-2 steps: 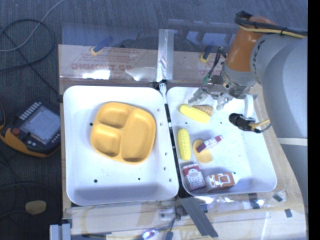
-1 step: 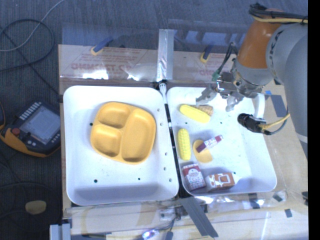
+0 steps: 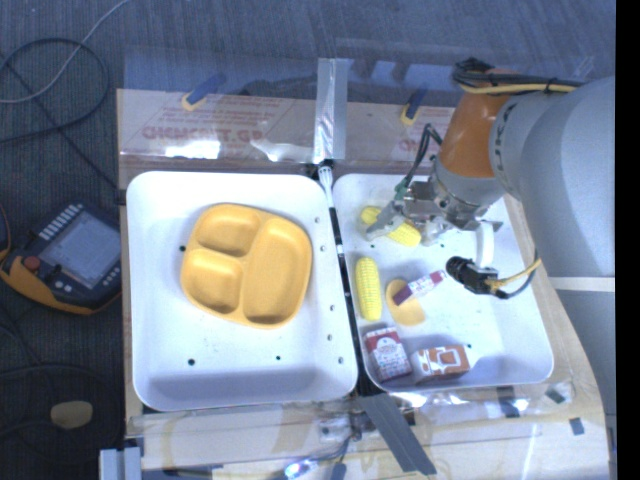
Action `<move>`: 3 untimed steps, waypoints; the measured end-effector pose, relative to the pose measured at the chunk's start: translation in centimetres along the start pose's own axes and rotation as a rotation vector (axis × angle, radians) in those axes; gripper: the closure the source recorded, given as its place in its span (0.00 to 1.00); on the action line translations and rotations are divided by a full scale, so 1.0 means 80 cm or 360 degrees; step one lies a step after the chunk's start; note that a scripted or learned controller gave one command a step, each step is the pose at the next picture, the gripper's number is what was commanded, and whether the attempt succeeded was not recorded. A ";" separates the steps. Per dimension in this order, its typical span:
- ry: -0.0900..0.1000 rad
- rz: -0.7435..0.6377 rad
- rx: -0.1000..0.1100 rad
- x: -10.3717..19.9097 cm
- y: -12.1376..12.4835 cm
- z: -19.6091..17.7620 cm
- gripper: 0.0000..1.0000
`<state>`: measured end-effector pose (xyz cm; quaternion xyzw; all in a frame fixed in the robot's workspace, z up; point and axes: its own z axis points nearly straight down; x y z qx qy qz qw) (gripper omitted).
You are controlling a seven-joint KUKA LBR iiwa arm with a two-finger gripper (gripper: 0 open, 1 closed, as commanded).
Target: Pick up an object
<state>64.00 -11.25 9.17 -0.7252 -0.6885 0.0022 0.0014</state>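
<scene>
Camera view, looking down on both bins.

Left bin (image 3: 150,368): one yellow divided plate (image 3: 246,264), three compartments, lying flat near the middle.

Right bin (image 3: 530,358): arm (image 3: 480,138) reaching in from the right, orange band above the wrist. Gripper (image 3: 398,220) low over the far left part of this bin, among small yellow pieces. One yellow piece (image 3: 405,235) sits just under the fingertips; a second, paler yellow piece (image 3: 370,215) lies just beside it to the left. From where I stand I cannot tell how far the fingers are parted, nor whether the yellow piece is between them or merely beneath them.

Also in the right bin: corn cob (image 3: 368,286), ribbed, lying along the left wall; small bottle with red label (image 3: 424,285), on its side; orange-yellow disc (image 3: 408,311) touching it; red packet (image 3: 385,351) and brown-and-white carton (image 3: 441,362) along the near edge. A black-and-yellow cable (image 3: 480,276) hangs from the wrist over the bin.

Condition of the likely target: the yellow piece is small, rounded, smooth-looking and partly hidden by the gripper.

Risks, as I judge them: a rounded piece may squirt out sideways as the fingers close; its close neighbour may be nudged or caught along with it; the fingers may meet the bin floor and close on nothing; the hanging cable could drag the bottle.
</scene>
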 end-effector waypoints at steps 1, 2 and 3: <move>0.0004 -0.0006 0.0019 0.001 -0.003 -0.006 1.00; 0.0000 -0.0010 0.0020 0.074 0.028 -0.109 1.00; -0.0001 -0.0275 0.0001 0.096 -0.033 -0.111 1.00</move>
